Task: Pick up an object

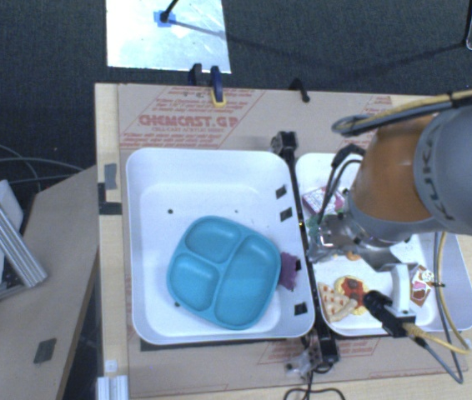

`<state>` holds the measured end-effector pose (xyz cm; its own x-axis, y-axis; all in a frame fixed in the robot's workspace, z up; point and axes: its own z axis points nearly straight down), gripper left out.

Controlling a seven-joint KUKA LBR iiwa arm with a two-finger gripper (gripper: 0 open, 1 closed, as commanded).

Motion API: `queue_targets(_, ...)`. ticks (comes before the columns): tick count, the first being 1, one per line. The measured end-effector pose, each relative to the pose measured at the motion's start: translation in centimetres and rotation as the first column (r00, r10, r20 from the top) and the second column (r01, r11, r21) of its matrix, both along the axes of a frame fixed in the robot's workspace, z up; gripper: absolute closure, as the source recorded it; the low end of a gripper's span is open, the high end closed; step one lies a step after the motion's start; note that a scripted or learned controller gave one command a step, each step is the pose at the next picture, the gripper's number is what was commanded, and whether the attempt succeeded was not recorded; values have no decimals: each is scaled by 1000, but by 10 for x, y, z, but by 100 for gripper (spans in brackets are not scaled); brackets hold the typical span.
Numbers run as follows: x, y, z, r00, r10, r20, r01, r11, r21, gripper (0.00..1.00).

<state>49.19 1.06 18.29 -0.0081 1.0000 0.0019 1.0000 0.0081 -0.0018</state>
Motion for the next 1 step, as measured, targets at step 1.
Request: queue_targets(1, -4, 47, 172, 1000, 4, 19, -4, 1000, 3, 100)
